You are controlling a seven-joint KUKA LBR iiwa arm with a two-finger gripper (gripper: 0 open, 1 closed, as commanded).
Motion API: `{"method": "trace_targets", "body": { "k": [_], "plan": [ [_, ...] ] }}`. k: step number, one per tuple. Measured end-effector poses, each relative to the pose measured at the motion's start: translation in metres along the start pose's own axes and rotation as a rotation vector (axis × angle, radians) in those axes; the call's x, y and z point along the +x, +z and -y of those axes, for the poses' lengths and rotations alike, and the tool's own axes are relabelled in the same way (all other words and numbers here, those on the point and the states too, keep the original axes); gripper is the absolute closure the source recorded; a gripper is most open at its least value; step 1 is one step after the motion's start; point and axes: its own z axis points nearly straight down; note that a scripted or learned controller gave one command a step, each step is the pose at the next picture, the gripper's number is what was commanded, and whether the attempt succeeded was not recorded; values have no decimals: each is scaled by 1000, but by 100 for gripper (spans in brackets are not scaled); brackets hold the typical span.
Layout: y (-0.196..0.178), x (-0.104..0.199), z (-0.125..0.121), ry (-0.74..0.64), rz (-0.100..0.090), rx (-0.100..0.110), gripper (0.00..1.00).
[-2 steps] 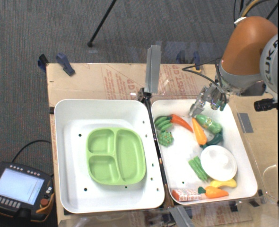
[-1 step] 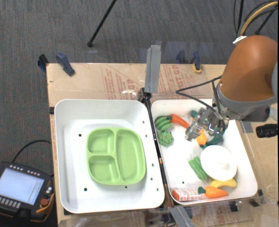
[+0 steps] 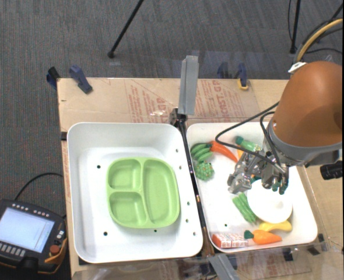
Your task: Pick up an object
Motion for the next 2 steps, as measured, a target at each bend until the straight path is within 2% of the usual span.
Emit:
{"method": "trace_targets", "body": {
  "k": [1, 2],
  "plan": [
    [92, 9, 23, -342, -4, 0, 100],
    [91, 8, 23, -341, 0, -1, 0]
  ]
}}
